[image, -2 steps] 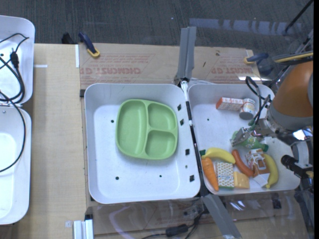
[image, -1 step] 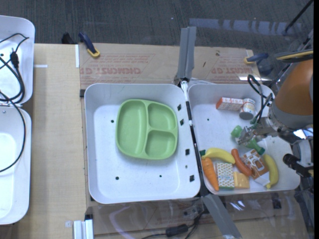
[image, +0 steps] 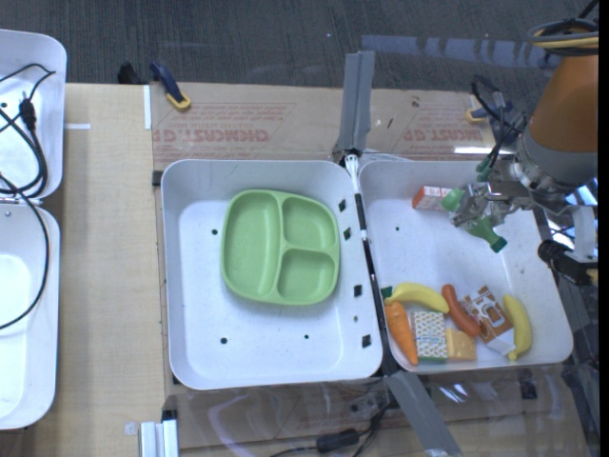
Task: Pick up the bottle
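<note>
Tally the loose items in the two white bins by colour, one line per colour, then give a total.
Green: 2, the divided plate and a bottle-like item at the gripper
Yellow: 2, bananas
Orange or red: 3, carrot, sausage, small box
Mixed print: 2, packets
Total: 9

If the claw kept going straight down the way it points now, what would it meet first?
Most likely the bare floor of the right bin beside the red-and-white carton. The claw has a green item at its tip. Depth is hard to judge from this slanted view.
</note>
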`<state>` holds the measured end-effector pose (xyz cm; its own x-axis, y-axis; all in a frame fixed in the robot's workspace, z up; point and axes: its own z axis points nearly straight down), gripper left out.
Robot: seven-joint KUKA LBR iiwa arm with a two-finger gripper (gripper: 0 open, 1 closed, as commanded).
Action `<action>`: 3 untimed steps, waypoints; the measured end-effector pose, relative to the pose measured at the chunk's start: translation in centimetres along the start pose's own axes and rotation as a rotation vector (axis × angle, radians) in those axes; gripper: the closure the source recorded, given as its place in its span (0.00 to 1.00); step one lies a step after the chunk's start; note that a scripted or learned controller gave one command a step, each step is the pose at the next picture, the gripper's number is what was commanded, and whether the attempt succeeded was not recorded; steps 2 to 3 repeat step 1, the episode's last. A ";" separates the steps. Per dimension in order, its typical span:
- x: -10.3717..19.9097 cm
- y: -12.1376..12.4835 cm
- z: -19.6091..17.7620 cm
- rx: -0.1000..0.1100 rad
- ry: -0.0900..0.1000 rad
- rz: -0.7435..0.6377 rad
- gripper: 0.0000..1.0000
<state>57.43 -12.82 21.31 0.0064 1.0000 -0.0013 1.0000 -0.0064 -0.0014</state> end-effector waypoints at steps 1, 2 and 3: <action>1.0 -2.9 -2.8 0.001 0.001 0.025 1.00; 1.0 -2.9 -2.8 0.001 0.001 0.025 1.00; 1.0 -2.9 -2.8 0.001 0.001 0.025 1.00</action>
